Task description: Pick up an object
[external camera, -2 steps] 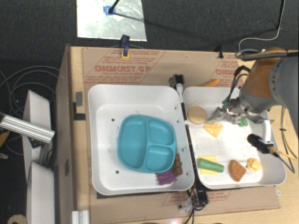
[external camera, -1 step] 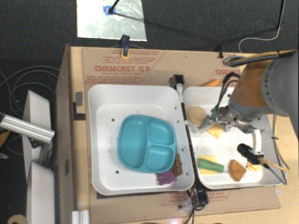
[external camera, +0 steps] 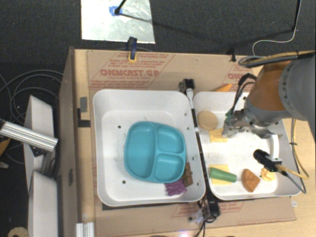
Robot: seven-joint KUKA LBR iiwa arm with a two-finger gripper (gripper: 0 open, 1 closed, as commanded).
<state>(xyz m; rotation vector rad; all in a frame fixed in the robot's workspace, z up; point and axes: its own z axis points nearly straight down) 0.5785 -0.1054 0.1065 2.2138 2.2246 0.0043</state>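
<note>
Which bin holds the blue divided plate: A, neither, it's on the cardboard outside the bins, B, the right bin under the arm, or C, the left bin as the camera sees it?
C: the blue divided plate lies flat inside the left bin, while the right bin holds the small food items, such as the green piece and the round tan piece.

silver sheet (external camera: 117, 14) above bench | black cables (external camera: 19, 90) left | metal bar (external camera: 27, 136) left
</note>
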